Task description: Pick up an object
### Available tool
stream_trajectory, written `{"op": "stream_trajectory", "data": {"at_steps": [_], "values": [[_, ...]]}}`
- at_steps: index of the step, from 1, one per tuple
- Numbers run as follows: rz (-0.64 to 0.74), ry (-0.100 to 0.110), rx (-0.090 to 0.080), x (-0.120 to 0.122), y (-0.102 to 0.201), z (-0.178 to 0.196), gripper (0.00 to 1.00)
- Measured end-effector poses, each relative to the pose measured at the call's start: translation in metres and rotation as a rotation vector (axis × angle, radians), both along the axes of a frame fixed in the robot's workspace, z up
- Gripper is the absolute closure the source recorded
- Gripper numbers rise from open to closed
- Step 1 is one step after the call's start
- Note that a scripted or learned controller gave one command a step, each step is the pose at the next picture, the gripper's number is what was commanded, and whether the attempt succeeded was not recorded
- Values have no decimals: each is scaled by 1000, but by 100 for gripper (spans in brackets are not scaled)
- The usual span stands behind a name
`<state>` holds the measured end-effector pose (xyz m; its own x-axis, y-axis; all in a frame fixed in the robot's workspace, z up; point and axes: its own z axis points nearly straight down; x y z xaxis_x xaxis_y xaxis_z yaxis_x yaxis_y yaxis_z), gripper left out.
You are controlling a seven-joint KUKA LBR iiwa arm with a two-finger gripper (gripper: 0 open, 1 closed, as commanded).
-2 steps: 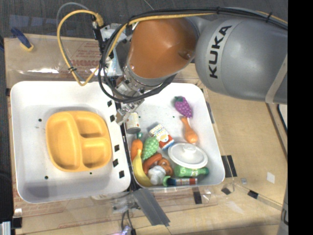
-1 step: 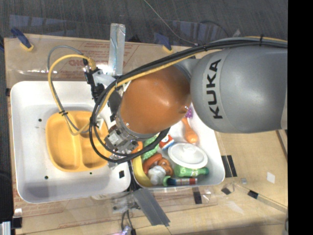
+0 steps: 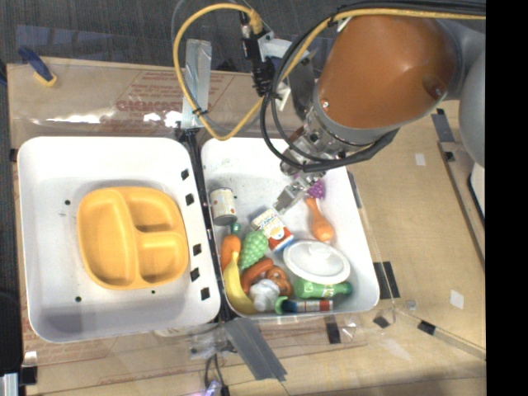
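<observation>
Grey arm with orange band (image 3: 384,68) reached over right bin (image 3: 363,246), gripper (image 3: 299,186) hung above toys, opening could not be told, small carton (image 3: 272,225) just below it beside carrot (image 3: 318,219), yellow divided plate (image 3: 132,238) lay in left bin (image 3: 41,221)

Two bins side by side on the bench (image 3: 412,221): left bin (image 3: 41,221), right bin (image 3: 363,246), walls touching along the middle. In the left bin, one divided tray (image 3: 132,236), roughly central. In the right bin, a crowd toward the near end: small can (image 3: 222,205) against the left wall, banana (image 3: 233,287) nearer along that same wall, carrot (image 3: 316,219) toward the right wall, round lidded cup (image 3: 317,262) just nearer than the carrot, marker (image 3: 309,306) along the near wall. Gripper (image 3: 299,186) above the right bin's far half (arm reaching in from the right), just behind the carrot. Cables (image 3: 206,64) looping behind both bins.
</observation>
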<state>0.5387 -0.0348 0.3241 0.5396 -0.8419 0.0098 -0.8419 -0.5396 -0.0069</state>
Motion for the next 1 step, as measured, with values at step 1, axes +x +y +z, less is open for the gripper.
{"op": "stream_trajectory", "data": {"at_steps": [1], "values": [[56,17,9,65,29,-50,100]]}}
